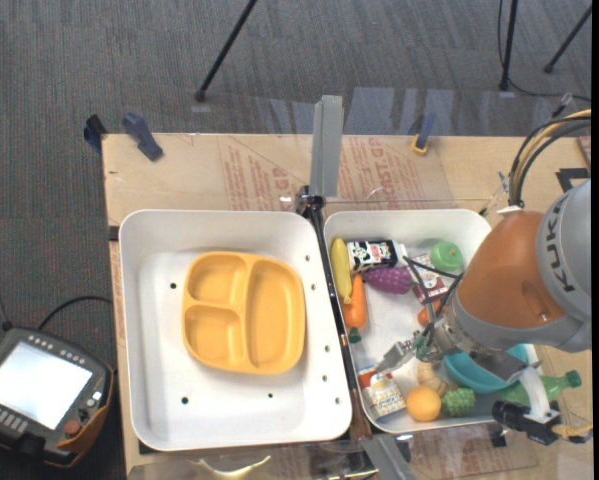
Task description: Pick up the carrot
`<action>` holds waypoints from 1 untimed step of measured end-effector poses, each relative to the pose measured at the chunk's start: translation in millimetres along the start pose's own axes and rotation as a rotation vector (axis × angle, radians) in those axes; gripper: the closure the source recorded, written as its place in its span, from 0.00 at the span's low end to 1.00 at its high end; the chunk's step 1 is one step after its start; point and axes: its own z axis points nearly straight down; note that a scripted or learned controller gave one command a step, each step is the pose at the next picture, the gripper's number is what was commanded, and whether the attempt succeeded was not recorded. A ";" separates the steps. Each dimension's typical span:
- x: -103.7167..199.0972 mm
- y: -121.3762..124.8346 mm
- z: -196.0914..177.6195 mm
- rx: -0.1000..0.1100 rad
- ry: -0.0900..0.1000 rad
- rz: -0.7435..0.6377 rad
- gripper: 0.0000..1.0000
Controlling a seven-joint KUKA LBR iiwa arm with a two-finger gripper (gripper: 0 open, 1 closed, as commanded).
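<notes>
The carrot (356,308) is a short orange piece lying along the left wall of the right bin (409,214), just below the yellow banana (340,266). My gripper (403,353) hangs low over the middle of that bin, to the right of the carrot and nearer the front, apart from it. Nothing shows in its grasp. The orange wrist band and grey arm cover the bin's right side.
Around the gripper lie a milk carton (371,254), purple grapes (389,279), a green toy (446,258), a teal bowl (474,372), an orange (423,404) and a small carton (384,395). A yellow divided plate (245,311) sits in the left bin (149,268).
</notes>
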 end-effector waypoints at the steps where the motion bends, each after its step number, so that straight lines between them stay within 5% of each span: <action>1: -11.5 80.2 1.0 0.003 -0.008 0.107 0.00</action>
